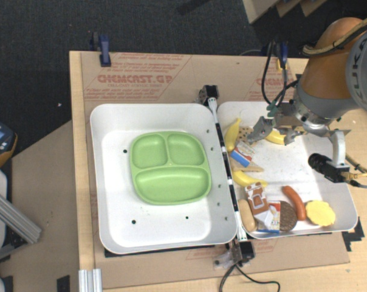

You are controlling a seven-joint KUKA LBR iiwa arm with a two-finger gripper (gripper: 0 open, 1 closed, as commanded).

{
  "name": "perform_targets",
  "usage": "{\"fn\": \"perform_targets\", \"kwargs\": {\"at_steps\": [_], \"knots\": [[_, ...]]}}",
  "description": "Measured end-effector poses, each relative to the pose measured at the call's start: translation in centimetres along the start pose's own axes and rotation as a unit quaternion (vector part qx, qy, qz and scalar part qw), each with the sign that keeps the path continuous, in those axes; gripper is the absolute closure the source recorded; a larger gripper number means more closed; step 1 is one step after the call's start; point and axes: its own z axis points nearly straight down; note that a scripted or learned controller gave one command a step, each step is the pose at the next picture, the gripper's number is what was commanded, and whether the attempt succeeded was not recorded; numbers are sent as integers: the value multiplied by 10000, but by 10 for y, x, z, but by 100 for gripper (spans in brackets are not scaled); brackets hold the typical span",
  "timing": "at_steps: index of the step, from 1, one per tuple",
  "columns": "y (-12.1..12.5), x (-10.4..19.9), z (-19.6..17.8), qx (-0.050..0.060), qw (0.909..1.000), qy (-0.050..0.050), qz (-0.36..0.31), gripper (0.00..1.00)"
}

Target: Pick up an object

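In the right bin (347,181) lies a heap of toy food. There is a yellow banana (232,134) at the left wall, a second banana (247,178) below it, and a small blue piece (240,158) between them. A red sausage (294,201), a yellow round piece (320,213), a brown cookie (287,216) and a small carton (256,197) crowd the front. My gripper (276,131) hangs low over the bin's back part with its fingers spread open. A yellow piece (275,138) sits between and just under them, not lifted.
The left bin (110,163) holds a green divided plate (169,166). A black clip (209,93) sits at the back where the two bins meet. A black cable part (326,166) hangs beside the wrist over the right bin. Blue clamps (102,47) hold the board's back edge.
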Motion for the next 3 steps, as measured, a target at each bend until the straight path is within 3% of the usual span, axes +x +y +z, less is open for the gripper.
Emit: {"fn": "perform_targets", "kwargs": {"at_steps": [1, 2, 3], "knots": [[23, -83, 118, 28, 10000, -15, 38, 0], [89, -64, 112, 29, 10000, -11, -5, 0], [88, -65, 101, 18, 10000, -15, 5, 100]]}}
